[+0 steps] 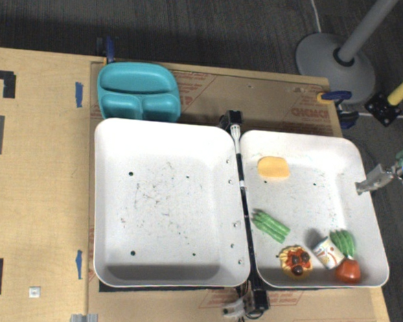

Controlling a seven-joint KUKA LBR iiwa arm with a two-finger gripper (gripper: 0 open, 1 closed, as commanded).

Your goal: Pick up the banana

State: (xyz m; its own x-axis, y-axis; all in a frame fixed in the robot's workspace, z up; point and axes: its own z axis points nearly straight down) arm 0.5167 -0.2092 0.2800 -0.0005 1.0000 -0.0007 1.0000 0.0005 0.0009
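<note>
Scuffed white bins (164, 202), cardboard bench (35, 180)

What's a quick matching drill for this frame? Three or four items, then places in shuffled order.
Items:
1. teal tray
2. yellow piece
3. green pods
4. red tomato

Places:
A. near right corner of the right bin
B. on the cardboard, behind the left bin
C. far part of the right bin
D. middle of the right bin, by the divider

Pairs: 1-B, 2-C, 3-D, 4-A
</note>
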